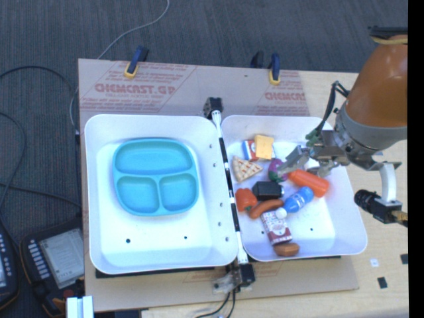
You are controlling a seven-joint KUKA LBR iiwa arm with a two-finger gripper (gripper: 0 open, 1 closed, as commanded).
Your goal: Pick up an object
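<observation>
A robotics lab: a tabletop [391, 264] bears a clamped board [139, 88] with two white bins [96, 177], cables [40, 197] trailing over grey carpet [66, 18], and a control pendant [56, 257] beside it.

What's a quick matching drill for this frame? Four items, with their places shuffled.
Items:
1. blue divided plate
2. yellow block
3. small bottle with red label
4. waffle piece

Places:
A. near the right bin's front edge
B. alone in the left bin
C. right bin, by the wall shared with the left bin
D. toward the right bin's back

Pairs: 1-B, 2-D, 3-A, 4-C
</observation>
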